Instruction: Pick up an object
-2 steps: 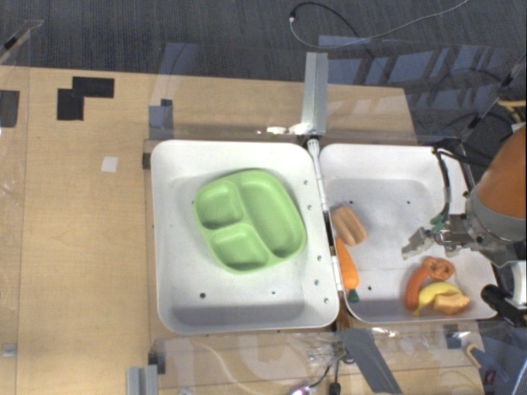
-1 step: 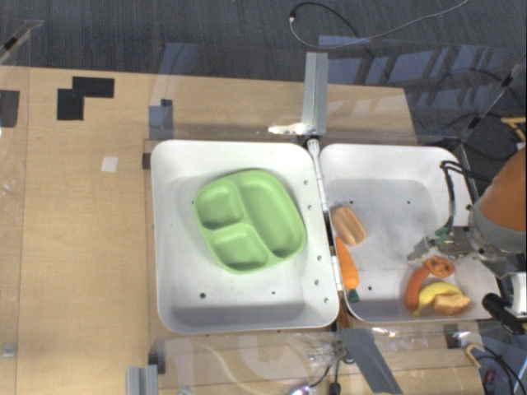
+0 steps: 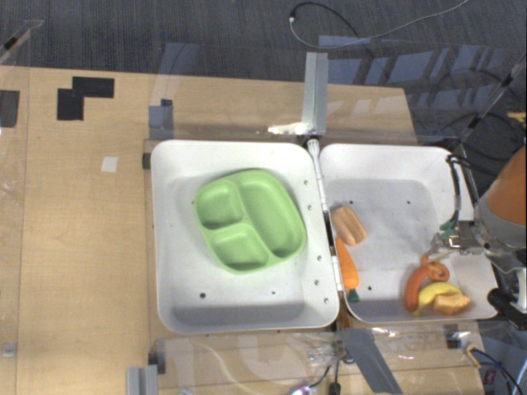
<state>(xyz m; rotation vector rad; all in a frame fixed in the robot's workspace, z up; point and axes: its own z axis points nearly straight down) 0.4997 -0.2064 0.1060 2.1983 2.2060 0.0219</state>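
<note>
- Right now the arm [image 3: 506, 196] sits at the right edge of the right bin [image 3: 387, 167], and its gripper [image 3: 451, 239] hangs low, near the bin's right wall.
- Which toy to pick is open, since the task just says to pick up one thing. My guess is the closest pile is the best try.
- That pile is in the near right corner of the right bin. It has a banana [image 3: 434, 294], an orange curved piece [image 3: 414, 285] touching it, a small orange ring-like piece [image 3: 436, 271] just above, and a tan lump [image 3: 453, 304] on the right.
- These toys touch each other, so a grab there could knock them about. Coming straight down over one toy, with one finger on each side of it, should work best.
- A hot dog bun [image 3: 348, 225] and a carrot [image 3: 348, 268] lie by the left wall of the same bin. The carrot is right against the wall, so it looks hard to grab. The bun has more room around it.
- A green plate with three parts [image 3: 247, 219] lies flat in the left bin [image 3: 173, 245]. It is wide and low, so it looks like a poor pick for two small fingers.
- About the claw: it is small and partly cut off at the picture's edge, so I cannot tell how far open it is.
- It seems to hold nothing, because no toy shows in it. It sits just above the orange ring-like piece, and I cannot tell if it touches it.
</note>
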